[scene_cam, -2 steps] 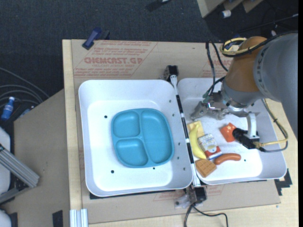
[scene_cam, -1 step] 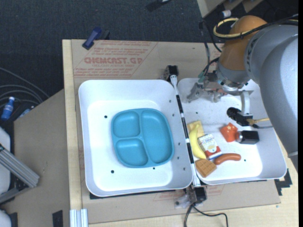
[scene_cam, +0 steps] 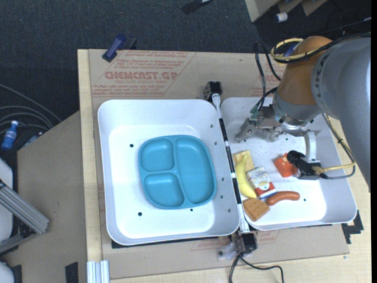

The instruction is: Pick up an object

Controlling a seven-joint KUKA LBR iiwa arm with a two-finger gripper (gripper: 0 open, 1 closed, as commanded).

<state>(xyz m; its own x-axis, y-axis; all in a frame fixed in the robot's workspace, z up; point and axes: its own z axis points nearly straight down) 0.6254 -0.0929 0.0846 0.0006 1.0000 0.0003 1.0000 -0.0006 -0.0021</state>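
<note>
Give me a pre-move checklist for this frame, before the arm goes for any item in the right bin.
1. Items in the right bin: ok; banana, sausage, cracker lie there.
2. Gripper over the right bin: ok, at its upper left.
3. Item between the fingers: cannot tell.
4. Items apart: not ok; banana, packet, cracker crowd together.
5. Blue tray in the left bin: ok.
</note>
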